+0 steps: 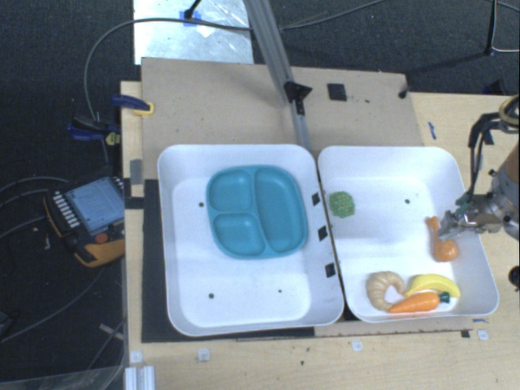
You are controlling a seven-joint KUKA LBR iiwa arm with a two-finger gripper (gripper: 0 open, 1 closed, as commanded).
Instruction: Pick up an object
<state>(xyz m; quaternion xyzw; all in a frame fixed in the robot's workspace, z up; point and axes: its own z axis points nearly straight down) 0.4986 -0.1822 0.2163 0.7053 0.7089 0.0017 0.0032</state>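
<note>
Orange gourd (443,245) sits beside the claw (460,220), grip state indeterminate, near banana (434,283), carrot (416,302) and croissant (383,287).

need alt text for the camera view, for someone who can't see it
The hand reaches in from the right, at an orange object by the right bin's right wall. That bin also holds a green ball, croissant, banana and carrot; the left bin holds a blue tray.
</note>
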